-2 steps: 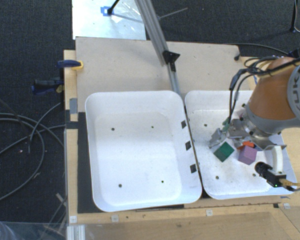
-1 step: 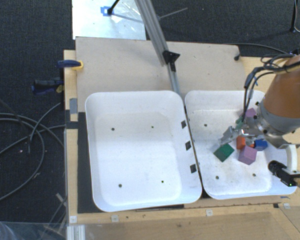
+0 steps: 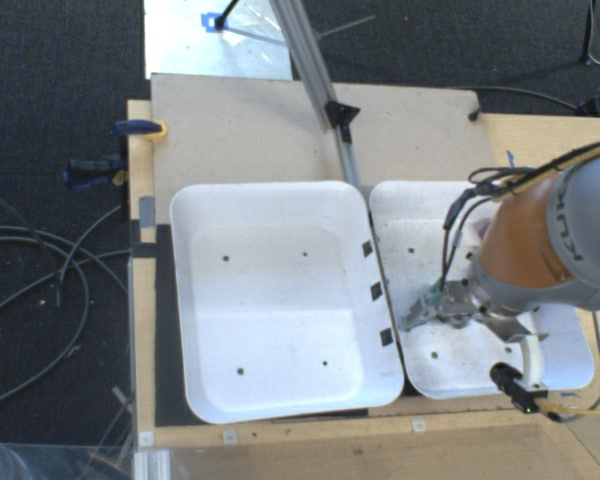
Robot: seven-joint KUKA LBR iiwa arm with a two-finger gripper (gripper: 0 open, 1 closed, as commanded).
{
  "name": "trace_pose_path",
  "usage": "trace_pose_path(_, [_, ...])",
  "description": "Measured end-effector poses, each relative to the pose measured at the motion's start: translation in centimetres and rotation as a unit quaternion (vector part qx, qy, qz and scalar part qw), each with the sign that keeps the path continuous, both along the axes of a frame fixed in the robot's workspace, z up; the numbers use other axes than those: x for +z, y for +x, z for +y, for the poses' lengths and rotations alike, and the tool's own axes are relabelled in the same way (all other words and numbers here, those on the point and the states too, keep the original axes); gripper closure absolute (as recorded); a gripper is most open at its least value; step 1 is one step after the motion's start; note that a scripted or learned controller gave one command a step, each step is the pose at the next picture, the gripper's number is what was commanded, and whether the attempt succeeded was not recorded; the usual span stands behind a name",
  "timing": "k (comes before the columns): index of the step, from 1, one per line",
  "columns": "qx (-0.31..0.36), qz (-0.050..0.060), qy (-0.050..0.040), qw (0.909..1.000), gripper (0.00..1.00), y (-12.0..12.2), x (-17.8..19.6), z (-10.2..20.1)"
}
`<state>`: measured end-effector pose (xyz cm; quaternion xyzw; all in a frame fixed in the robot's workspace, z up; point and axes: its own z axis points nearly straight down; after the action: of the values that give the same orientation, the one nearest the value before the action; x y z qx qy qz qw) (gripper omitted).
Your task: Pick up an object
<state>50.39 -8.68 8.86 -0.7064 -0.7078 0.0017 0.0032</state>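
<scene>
My gripper [image 3: 430, 310] is low inside the right bin [image 3: 412, 230], close to that bin's left wall. The grey wrist and the orange band [image 3: 515, 243] above it cover most of the bin's right half. A small grey-green shape [image 3: 442, 294] shows at the gripper's tip; I cannot tell whether it is an object or part of the tool. The arm hides whatever lies beneath it. The left bin [image 3: 270, 298] shows a bare white floor with a few small dark dots.
A metal pole [image 3: 305, 48] slants from the top down to the gap between the bins. Black tabs [image 3: 376, 290] line that gap. Blue clamps [image 3: 98, 173] and loose cables [image 3: 40, 268] lie off the bench's left side.
</scene>
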Motion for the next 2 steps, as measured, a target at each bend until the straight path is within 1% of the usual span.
trace_pose_path(1, [0.001, -0.005, 0.0009, 1.0, 0.0, 6.4, 0.2, -5.0])
trace_pose_path(2, [-0.001, -0.002, -0.0001, 1.0, 0.0, 2.3, 0.1, -3.7])
